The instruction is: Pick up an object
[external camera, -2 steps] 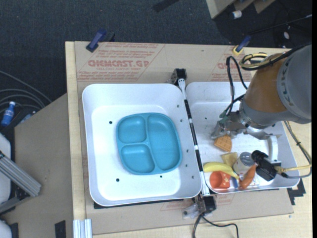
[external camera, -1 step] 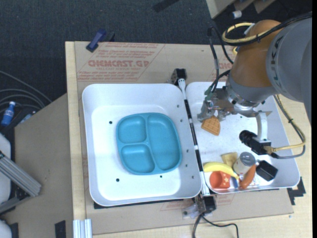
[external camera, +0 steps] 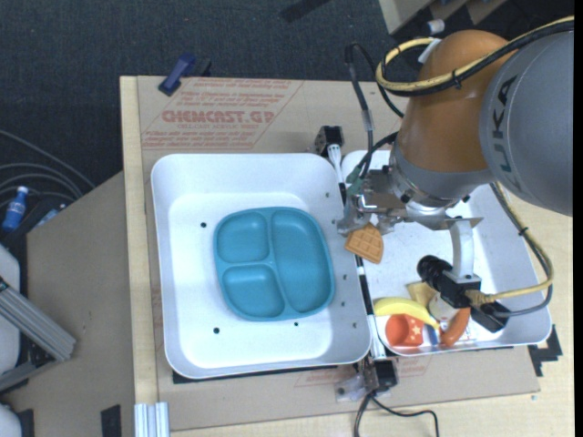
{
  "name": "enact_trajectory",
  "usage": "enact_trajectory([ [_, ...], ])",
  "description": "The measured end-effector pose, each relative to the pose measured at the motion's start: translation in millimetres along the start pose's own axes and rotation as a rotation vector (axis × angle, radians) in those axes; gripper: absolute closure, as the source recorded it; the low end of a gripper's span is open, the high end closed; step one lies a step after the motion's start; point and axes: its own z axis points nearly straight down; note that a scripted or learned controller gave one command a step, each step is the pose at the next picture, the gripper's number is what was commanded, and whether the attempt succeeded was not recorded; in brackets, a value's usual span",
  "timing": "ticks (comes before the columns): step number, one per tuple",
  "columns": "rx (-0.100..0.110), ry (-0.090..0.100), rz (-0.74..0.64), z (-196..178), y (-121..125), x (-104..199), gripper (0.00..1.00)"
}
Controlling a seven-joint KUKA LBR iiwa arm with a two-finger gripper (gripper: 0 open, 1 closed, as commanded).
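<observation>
Pincer [external camera: 363, 228] above waffle piece [external camera: 366, 243] at right bin [external camera: 510, 235] left edge; grip state unclear; blue tray [external camera: 272, 262] in left bin [external camera: 182, 198].

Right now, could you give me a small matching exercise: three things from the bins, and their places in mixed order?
Things:
1. blue divided plate
2. waffle piece
3. banana

Places:
A. near corner of the right bin, beside a tomato
B. middle of the left bin
C. just below the gripper, by the wall between the bins

Pairs: 1-B, 2-C, 3-A
</observation>
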Motion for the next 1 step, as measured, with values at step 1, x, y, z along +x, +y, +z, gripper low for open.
enact_trajectory([
  [1, -0.001, -0.002, 0.003, 1.2, 16.9, -39.4, 1.00],
])
